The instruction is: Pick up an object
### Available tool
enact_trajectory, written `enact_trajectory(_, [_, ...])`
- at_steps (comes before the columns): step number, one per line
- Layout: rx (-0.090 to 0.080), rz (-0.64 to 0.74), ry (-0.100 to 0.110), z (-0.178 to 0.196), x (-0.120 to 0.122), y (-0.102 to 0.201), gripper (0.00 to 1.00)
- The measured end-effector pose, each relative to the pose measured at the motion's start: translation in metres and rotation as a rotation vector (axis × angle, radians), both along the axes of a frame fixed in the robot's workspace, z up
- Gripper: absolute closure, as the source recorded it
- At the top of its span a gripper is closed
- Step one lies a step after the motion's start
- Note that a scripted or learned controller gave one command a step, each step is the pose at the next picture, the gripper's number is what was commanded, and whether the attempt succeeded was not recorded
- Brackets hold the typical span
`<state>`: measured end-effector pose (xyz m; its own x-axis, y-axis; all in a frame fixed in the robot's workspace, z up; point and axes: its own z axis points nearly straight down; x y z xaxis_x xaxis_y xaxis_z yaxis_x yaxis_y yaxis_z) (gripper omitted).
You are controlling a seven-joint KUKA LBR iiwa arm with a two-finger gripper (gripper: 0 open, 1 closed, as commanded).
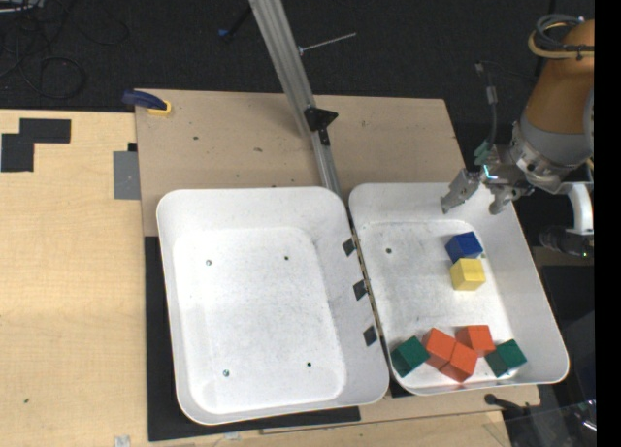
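**Grey arm hovering at the far edge of the right bin, blocks lying loose below**

Grey and orange, the KUKA arm (558, 96) is reaching in from the right side of the camera view, its wrist sitting over the far right corner of the right-hand shallow white plastic bin (412, 217). The two-finger gripper (480, 195) is hanging above that bin's far rim, its two metal fingers (456, 195) spread apart with nothing showing between them.

Inside the right bin, a small blue cube (464, 244) is lying just below the gripper, and a small yellow cube (468, 273) is sitting right against it on the near side. Both are lying apart from the fingers. Toward the near edge of the same bin, a cluster of blocks is crowding together: a dark green block (409, 354) at the left end, an orange block (441, 344) beside it, a reddish-orange block (474, 337) and another orange block (461, 363) touching in the middle, and a second dark green block (506, 357) at the right end.

Beside it, the left-hand shallow white plastic bin (179, 232) is lying with its right rim meeting the right bin's rim, where three small black clips (359, 289) are sitting along the seam. Both bins are resting on a pale wooden bench top (68, 271). A slanted aluminium rail (286, 52) is running from the top of the view down to the junction between the bins, and a small blue and yellow clamp (147, 101) is gripping the far left corner of the brown board (243, 140).
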<state>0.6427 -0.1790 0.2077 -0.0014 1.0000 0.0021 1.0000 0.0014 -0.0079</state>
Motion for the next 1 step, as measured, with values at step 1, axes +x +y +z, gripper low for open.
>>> enact_trajectory(1, [-0.002, 0.003, -0.004, 0.0034, 0.0011, 0.0004, 0.0])
